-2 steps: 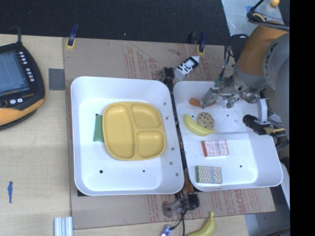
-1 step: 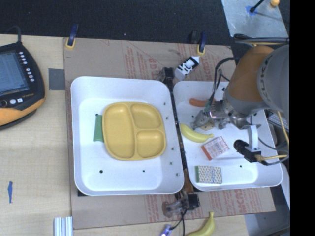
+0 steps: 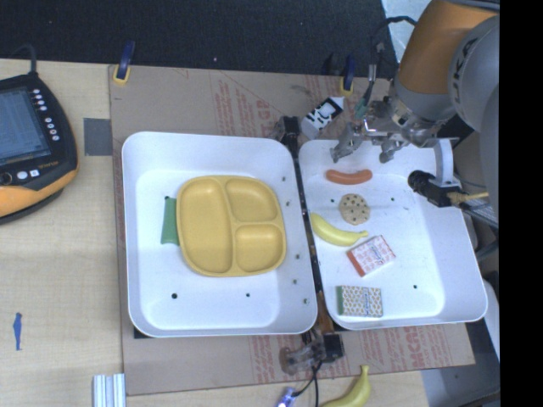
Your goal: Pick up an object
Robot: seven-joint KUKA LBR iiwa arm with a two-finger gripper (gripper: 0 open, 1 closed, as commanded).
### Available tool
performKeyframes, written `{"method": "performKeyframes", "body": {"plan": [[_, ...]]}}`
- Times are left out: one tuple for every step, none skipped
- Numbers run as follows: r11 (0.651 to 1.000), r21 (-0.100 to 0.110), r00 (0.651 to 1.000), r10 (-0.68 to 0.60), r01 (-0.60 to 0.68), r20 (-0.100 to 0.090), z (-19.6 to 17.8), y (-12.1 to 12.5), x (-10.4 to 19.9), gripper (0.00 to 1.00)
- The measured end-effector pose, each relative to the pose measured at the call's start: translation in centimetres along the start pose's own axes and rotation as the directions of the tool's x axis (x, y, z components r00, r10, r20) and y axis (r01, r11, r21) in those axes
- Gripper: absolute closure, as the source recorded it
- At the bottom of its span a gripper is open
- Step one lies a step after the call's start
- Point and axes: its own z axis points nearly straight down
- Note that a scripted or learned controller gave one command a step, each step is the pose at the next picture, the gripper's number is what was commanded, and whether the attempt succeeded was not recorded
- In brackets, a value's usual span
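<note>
Where the right bin (image 3: pixel 454 253) meets its near edge lies a green packet (image 3: pixel 360 300), then a red packet (image 3: pixel 371 254), a banana (image 3: pixel 336 231), a cookie (image 3: pixel 353 207) and a sausage (image 3: pixel 349 175) toward the far edge. Above that far edge, the gripper (image 3: pixel 366 146) hangs open, grasping nothing.

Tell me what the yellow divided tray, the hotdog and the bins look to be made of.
The yellow three-compartment tray looks like moulded plastic, semi-matte: uniform colour, soft rounded ridges. The small orange-red hotdog sausage is probably plastic toy food, smooth with an even tint, though rubber is possible. The two shallow white bins seem thin formed plastic with rounded corners and a slight sheen.
</note>
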Motion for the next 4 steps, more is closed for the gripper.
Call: {"method": "performKeyframes", "body": {"plan": [[1.0, 0.006, 1.0, 0.0, 0.0, 0.001, 9.4, -3.4, -4.3, 0.0], [1.0, 0.006, 1.0, -0.002, 0.002, 0.001, 8.3, -3.4, -4.4, 1.0], [1.0, 0.007, 1.0, -0.002, 0.002, 0.001, 8.3, -3.4, -4.4, 0.0], [1.0, 0.005, 1.0, -0.001, 0.001, 0.001, 10.2, -8.4, -2.6, 0.0]]}}
